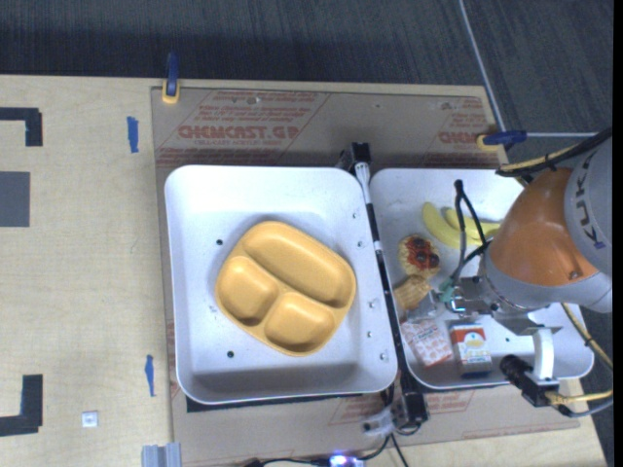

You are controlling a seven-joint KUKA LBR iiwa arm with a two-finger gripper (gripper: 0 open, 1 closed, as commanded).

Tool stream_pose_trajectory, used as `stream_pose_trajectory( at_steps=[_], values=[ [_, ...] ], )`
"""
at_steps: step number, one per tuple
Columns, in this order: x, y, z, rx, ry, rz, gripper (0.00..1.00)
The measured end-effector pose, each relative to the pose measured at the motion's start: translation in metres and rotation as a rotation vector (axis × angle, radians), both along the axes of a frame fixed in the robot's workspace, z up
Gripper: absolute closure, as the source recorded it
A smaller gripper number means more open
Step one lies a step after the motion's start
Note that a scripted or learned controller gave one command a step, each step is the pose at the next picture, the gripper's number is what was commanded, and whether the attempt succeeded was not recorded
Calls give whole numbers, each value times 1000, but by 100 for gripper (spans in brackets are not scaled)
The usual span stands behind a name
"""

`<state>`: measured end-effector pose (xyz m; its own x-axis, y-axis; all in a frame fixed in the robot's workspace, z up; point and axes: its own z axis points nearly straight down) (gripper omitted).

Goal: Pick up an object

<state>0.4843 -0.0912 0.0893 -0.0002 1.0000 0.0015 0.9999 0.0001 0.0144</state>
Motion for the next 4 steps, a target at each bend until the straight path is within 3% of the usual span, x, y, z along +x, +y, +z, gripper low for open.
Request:
stream_pose_trajectory(
  at_steps=[3, 4],
  values=[
    [0, 0, 0, -1, 0, 0, 0],
    [2, 1, 11, 0, -5, 1, 100]
  ],
)
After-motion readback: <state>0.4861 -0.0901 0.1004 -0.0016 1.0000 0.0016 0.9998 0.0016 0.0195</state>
